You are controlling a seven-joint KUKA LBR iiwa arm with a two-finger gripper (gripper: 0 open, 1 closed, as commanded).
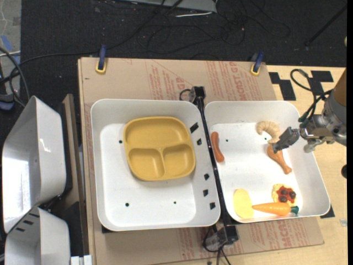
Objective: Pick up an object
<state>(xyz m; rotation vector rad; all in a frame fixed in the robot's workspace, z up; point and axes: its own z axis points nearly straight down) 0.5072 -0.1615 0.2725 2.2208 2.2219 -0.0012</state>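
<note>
Cardboard bench top bears two white bins.

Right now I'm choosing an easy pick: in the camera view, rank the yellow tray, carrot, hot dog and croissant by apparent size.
1. yellow tray, largest by far
2. carrot
3. hot dog
4. croissant

The hot dog and croissant look close, so that order is unsure.

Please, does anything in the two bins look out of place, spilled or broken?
Nothing stands out. The yellow divided plate lies flat in the left bin. The toy foods in the right bin lie loose and look whole: sausage, croissant, drumstick, carrot. The claw is over the drumstick's upper end.
</note>
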